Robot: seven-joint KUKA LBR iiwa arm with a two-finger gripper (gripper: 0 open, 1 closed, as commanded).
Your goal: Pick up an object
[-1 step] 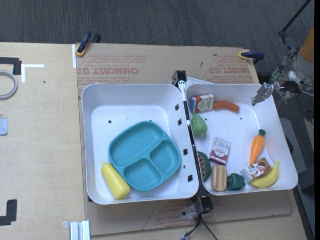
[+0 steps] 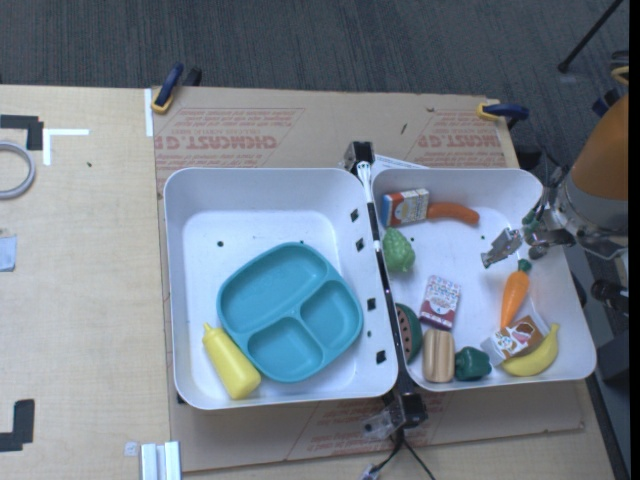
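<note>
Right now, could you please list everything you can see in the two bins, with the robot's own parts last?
Divided plate: one, teal, left bin.
Mustard bottle: one, yellow, left bin front corner.
Carton: one, red-white, right bin back.
Sausage: one, orange-red, beside carton.
Green vegetable: one, right bin's left wall.
Carrot: one, orange, right side.
Banana: one, yellow, front right.
Snack box: one, red-white, middle.
End effector: one, grey, above right bin.

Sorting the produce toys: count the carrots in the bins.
1. The carrot lies in the right bin, near its right wall, just above the banana. Another could be hidden under the other toys.
</note>
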